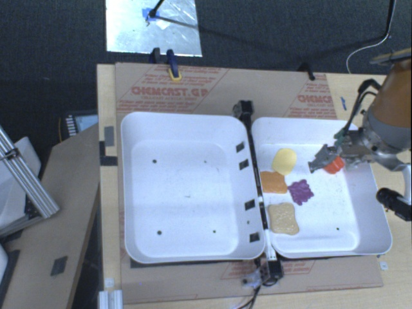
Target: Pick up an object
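Arm comes in from 3 o'clock, wrist low over the right bin (370,237), tool (320,163) pointing toward 9 o'clock. A red-orange piece (334,166) sits right at the tool, partly covered by it; can't tell if it's clamped or just lying under the fingers on the bin floor, so grip state is unclear. It looks small, rounded, bright, probably soft toy food, the likely target judging from how the tool is angled onto it. Other pieces cluster toward the bin's 9 o'clock side, near the divider: a yellow lump (284,160), an orange slab (273,183) touching it at 6 o'clock, a purple jagged piece (300,191) just beside the slab, a tan flat piece (283,218) at their 6 o'clock. That cluster sits apart from the red piece, which gives the tool free room around it. Left bin (129,192) lies beside on the desk (193,85).
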You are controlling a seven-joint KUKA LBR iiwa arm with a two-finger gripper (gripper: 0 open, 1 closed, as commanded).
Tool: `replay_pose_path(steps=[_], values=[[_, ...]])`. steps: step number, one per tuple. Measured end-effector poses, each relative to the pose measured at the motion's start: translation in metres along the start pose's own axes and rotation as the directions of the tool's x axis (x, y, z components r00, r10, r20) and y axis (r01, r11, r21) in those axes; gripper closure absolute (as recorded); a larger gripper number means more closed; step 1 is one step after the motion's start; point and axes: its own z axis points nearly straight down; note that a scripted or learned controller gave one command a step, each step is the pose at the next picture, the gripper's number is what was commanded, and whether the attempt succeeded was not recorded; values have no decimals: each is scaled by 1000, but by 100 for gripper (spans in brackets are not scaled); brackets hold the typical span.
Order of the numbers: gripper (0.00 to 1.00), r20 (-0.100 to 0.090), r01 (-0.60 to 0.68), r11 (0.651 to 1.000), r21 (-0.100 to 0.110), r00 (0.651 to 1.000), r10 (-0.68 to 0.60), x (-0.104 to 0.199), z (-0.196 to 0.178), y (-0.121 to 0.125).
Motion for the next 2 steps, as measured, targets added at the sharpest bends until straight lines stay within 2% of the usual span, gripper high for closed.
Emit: replay_pose_path(steps=[1, 2], values=[[100, 0, 2, 1000, -3, 1000, -2, 0, -11, 1], [100, -1, 9, 1000, -7, 1000, -9, 70, -74, 8]])
